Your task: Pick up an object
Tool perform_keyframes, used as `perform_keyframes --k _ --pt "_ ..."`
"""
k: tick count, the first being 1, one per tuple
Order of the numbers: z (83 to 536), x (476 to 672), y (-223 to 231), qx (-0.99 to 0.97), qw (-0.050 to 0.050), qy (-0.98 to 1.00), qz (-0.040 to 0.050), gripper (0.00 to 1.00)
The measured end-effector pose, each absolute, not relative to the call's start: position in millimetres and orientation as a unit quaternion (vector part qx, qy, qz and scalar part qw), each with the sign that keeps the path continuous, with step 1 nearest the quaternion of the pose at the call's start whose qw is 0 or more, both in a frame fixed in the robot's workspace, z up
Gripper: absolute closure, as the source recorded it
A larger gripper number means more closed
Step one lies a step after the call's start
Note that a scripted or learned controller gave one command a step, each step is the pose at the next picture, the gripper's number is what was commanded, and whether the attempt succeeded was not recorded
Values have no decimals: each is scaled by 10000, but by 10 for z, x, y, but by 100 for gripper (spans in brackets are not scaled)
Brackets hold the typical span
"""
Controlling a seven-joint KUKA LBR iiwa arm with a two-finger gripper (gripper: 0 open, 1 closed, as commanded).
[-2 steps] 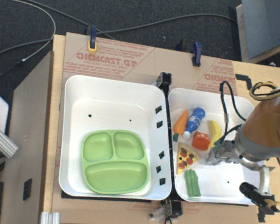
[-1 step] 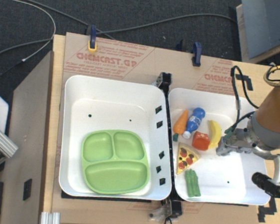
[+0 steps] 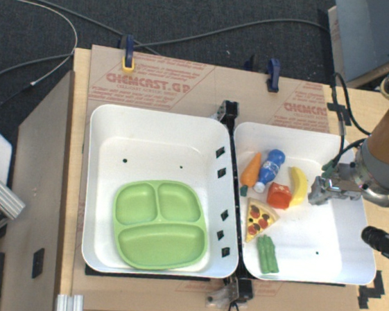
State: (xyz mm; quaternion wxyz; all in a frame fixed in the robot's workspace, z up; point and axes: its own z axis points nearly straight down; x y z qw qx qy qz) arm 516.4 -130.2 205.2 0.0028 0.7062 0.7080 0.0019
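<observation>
Hovering gripper [image 3: 318,191]: over right bin [image 3: 321,267], just beside banana [image 3: 298,185]; finger opening impossible to judge, nothing visibly held.
Toys: carrot [image 3: 250,169], bottle [image 3: 270,169], red block [image 3: 280,196], pizza slice [image 3: 259,220], green piece [image 3: 267,254].
Left bin [image 3: 105,141]: green tray [image 3: 161,223].

- To your left sits the left bin [image 3: 101,175], and the divided plate [image 3: 161,223] lies in its near half.
- The right bin [image 3: 329,261] touches it along the middle edge.
- In the right bin's left part you have the carrot [image 3: 250,169], bottle [image 3: 270,168] and banana [image 3: 298,185] side by side at the back.
- The small block [image 3: 280,195] lies just before the bottle.
- The pizza slice [image 3: 258,218] lies nearer you, with the long flat piece [image 3: 267,254] nearest.
- The gripper [image 3: 318,191] is just right of the banana.
</observation>
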Motion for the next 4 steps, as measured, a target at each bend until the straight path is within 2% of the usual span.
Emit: perform_keyframes --k 1,3,4 --pt "2681 5231 -1268 7061 36 7081 24 100" --pt "2530 5689 -208 7050 6 7092 10 100" --pt "2423 5729 410 7045 -19 7097 1 100"
